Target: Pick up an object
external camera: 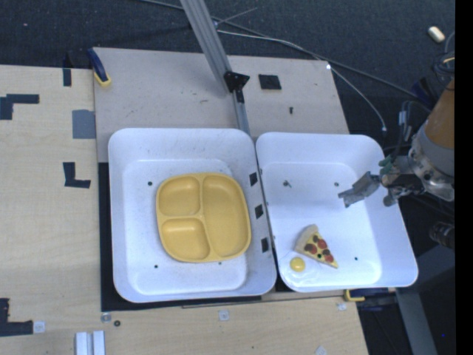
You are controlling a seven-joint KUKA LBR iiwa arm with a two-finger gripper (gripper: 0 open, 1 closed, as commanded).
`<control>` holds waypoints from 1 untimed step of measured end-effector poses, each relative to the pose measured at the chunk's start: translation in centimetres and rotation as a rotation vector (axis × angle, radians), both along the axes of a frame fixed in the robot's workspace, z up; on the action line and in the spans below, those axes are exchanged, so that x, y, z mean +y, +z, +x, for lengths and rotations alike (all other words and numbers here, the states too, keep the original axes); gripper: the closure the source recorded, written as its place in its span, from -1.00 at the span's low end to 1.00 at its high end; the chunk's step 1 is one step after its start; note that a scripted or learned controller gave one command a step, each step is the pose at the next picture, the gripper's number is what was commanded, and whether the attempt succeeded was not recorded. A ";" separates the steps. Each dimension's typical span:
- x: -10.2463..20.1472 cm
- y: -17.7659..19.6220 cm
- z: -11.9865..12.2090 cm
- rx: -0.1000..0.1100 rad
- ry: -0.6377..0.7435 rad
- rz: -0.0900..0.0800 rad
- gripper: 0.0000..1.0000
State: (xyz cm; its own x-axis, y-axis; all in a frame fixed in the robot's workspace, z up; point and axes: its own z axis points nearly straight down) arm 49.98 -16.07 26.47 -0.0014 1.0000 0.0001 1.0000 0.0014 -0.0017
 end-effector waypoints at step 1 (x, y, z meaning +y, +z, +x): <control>0.1 -6.4 -0.5 0.006 -0.001 0.001 -1.00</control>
